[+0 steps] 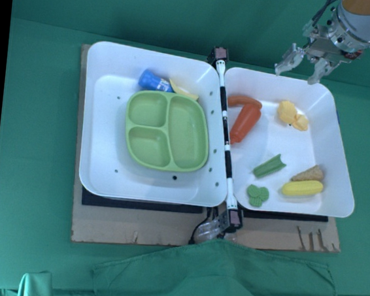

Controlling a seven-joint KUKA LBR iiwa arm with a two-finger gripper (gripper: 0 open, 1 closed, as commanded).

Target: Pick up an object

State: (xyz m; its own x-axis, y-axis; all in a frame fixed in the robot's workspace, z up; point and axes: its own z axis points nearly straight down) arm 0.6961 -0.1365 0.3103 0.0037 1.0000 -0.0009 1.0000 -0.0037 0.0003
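The small yellow plastic duck-shaped toy (292,115) lies in the right white bin (341,160), just below our two-finger gripper (301,65) and nearest it. Left of it sits an orange plastic carrot (245,123), long axis slanting. We see the gripper spread wide, holding nothing. No readable labels.

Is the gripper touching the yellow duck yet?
Apart. The camera view shows the gripper open above the right bin's far rim, with bare white bin floor between it and the duck.
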